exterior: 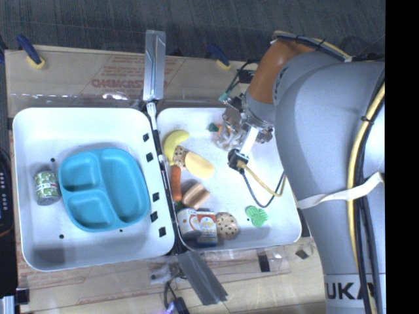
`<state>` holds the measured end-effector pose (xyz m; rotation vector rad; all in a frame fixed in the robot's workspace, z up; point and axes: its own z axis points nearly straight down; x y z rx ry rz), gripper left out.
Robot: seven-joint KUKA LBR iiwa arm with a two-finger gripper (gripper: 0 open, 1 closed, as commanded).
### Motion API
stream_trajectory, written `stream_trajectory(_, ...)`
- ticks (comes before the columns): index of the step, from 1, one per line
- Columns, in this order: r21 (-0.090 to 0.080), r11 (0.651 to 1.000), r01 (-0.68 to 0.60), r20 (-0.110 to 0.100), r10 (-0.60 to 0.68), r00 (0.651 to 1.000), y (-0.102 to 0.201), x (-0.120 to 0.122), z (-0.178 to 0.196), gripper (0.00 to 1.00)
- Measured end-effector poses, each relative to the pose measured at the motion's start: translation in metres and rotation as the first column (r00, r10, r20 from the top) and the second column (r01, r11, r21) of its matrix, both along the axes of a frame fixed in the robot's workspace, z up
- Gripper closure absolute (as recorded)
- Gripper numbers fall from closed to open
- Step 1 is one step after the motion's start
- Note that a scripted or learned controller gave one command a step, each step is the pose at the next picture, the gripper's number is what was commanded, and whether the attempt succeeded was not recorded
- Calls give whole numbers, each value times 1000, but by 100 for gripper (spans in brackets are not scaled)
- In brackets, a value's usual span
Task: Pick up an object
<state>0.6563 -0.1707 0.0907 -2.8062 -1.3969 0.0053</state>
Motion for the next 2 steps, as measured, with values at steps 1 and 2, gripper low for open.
stream_trajectory(1, -4, 902, 431, -2, -431, 902, -7, -41, 0, 100)
stream_trajectory(2, -5, 755, 656, -2, -656, 755, -36, -66, 1, 100)
